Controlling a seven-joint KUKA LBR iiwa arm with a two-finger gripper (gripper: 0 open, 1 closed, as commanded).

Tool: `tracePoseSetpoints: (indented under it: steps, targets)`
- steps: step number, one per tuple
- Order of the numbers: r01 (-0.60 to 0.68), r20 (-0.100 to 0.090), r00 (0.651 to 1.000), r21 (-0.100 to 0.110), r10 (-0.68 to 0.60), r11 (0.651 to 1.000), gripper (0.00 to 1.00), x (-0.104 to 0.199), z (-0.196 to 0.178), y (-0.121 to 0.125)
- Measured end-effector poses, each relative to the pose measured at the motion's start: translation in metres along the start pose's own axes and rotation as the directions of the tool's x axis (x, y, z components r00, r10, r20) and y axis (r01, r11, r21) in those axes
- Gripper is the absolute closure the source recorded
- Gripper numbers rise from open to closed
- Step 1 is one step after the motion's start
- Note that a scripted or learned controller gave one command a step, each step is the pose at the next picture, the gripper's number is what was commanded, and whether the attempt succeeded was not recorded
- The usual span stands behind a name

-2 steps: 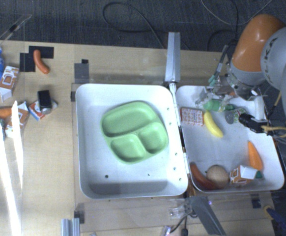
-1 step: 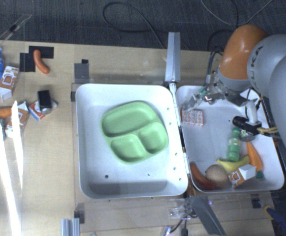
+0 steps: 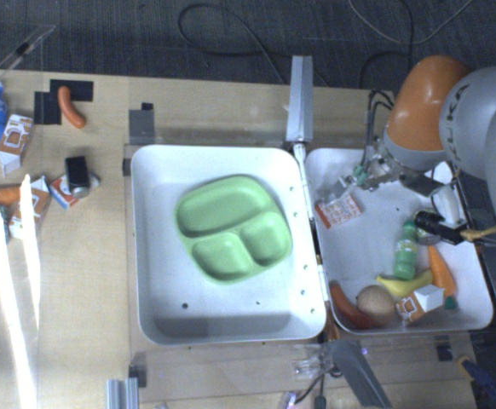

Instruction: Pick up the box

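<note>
A small red-and-white box (image 3: pixel 340 210) lies flat near the left wall of the right bin (image 3: pixel 478 313). My gripper (image 3: pixel 360 177) hangs just behind and to the right of the box, close to it, below the orange band of the arm. Nothing can be seen held in the gripper. A second small carton (image 3: pixel 424 300) with orange and white sides sits near the front right of the same bin.
The right bin also holds a green bottle (image 3: pixel 407 254), a banana (image 3: pixel 399 282), a carrot (image 3: pixel 441 271), a brown round fruit (image 3: pixel 372 301) and a sausage (image 3: pixel 347 305). A green divided plate (image 3: pixel 233 226) lies in the left bin (image 3: pixel 154 305). Loose items lie on the bench at far left.
</note>
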State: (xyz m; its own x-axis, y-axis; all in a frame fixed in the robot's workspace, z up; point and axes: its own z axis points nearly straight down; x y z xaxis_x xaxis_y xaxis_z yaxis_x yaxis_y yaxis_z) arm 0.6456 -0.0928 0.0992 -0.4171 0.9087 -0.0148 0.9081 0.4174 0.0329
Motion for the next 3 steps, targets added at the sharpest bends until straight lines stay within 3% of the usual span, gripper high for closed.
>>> tracePoseSetpoints:
  steps: [1,2,3]
  targets:
    - [-0.045,0.000,0.999,-0.001,0.045,0.999,0.00,0.009,-0.001,-0.024]
    - [0.074,-0.003,0.997,0.011,-0.074,0.997,0.00,0.007,0.001,-0.010]
    - [0.076,-0.001,0.997,0.001,-0.076,0.997,1.00,0.008,-0.011,-0.005]
